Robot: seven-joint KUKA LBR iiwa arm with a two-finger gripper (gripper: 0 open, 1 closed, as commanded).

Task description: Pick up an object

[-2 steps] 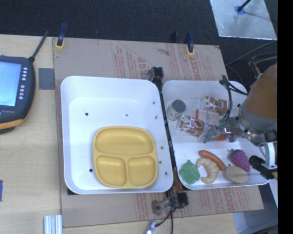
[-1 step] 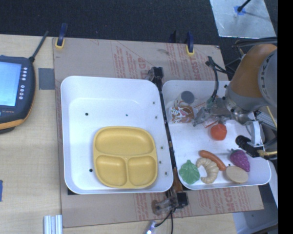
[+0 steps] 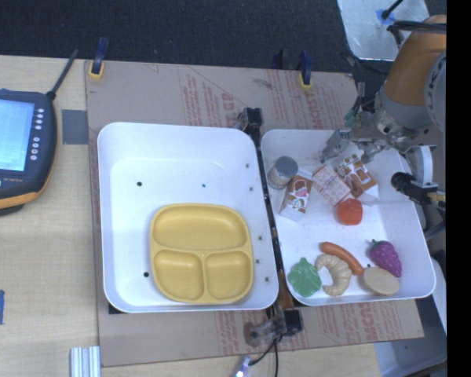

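One hand (image 3: 347, 144) above the right bin's (image 3: 412, 210) far edge by a snack packet (image 3: 353, 175), finger spread unreadable.

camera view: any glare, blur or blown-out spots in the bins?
Camera view: the left bin and right bin read bright white with little surface detail; the yellow tray shows only soft highlights; small items like the purple grapes are soft-edged; the gripper is blurry, fine detail lost.
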